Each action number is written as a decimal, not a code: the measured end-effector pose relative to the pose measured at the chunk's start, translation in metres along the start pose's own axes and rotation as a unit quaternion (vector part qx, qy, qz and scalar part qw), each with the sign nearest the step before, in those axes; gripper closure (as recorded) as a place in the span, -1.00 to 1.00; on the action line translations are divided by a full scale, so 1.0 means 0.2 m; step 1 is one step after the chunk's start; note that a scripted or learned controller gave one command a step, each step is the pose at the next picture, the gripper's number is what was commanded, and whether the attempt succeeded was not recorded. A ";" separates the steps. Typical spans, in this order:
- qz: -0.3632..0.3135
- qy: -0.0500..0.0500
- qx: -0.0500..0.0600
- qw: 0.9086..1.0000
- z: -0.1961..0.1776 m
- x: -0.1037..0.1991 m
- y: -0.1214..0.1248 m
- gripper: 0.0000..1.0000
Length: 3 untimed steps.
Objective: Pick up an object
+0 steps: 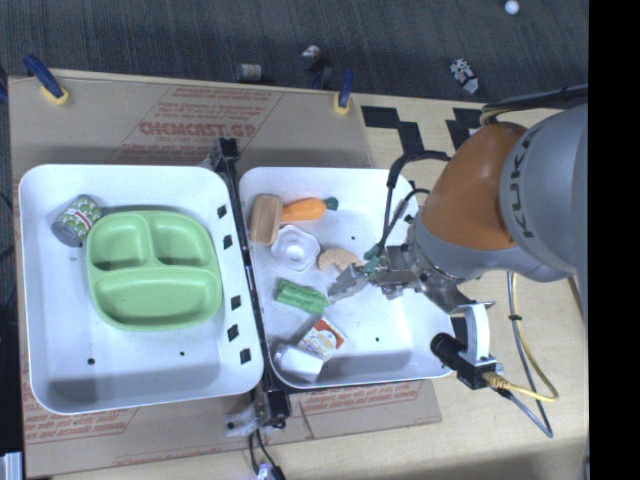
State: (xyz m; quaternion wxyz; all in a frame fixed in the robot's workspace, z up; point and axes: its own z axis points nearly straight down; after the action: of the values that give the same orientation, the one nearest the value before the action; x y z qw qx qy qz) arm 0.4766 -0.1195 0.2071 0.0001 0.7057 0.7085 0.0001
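Right white bin (400, 363): tool (347, 282) beside green block (301, 296), grip state unclear.

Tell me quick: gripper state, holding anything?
Gripper: low in the right bin, beside the green block; open or shut cannot be told, and nothing is seen held.

Bare floor (385, 318) right of green block (301, 296), carton (322, 341).
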 end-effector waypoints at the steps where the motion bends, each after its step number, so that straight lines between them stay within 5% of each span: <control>1: -0.001 0.000 0.000 1.000 0.53 -0.14 0.16 -1.00; 2: -0.003 0.001 0.001 1.000 0.48 -0.13 0.16 1.00; 3: 0.000 -0.001 -0.001 1.000 0.01 -0.24 0.00 1.00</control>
State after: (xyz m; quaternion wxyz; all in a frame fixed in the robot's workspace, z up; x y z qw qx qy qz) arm 0.4772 -0.1675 0.2057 0.0008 0.7056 0.7086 0.0002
